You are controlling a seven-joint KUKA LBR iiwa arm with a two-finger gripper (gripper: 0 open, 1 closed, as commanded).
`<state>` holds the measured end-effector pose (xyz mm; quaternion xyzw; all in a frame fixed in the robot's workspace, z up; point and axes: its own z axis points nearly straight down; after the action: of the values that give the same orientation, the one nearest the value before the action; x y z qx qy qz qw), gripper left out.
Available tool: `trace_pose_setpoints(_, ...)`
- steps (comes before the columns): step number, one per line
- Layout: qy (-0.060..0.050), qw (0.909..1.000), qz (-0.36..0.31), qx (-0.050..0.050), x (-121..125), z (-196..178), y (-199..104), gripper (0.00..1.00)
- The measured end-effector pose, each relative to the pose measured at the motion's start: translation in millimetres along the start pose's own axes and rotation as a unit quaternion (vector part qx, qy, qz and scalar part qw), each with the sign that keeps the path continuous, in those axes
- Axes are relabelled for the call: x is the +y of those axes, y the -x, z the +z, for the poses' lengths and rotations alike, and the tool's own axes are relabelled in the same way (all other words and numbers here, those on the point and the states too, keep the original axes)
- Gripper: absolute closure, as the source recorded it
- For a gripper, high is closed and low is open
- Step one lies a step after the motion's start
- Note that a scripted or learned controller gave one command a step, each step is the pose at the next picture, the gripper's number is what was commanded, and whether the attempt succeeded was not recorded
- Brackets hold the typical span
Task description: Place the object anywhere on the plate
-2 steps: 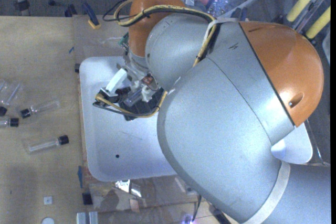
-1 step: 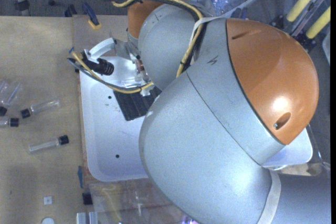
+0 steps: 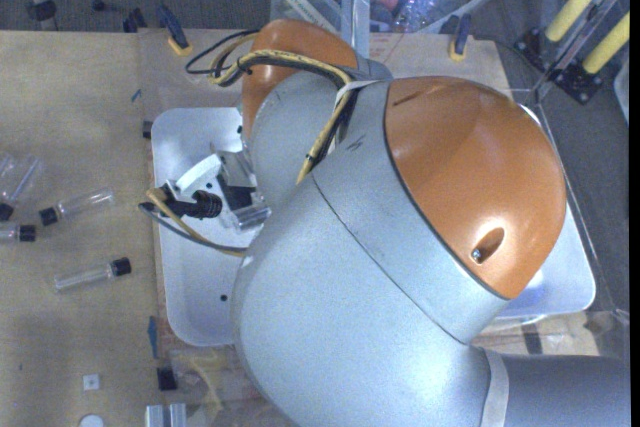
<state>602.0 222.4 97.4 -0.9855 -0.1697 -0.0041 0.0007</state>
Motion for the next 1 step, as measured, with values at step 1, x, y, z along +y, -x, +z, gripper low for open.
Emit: trace_pose_setpoints(1,0.000,0.9978,-0.065,-0.005,15.1,-40.9,-50.2,1.00)
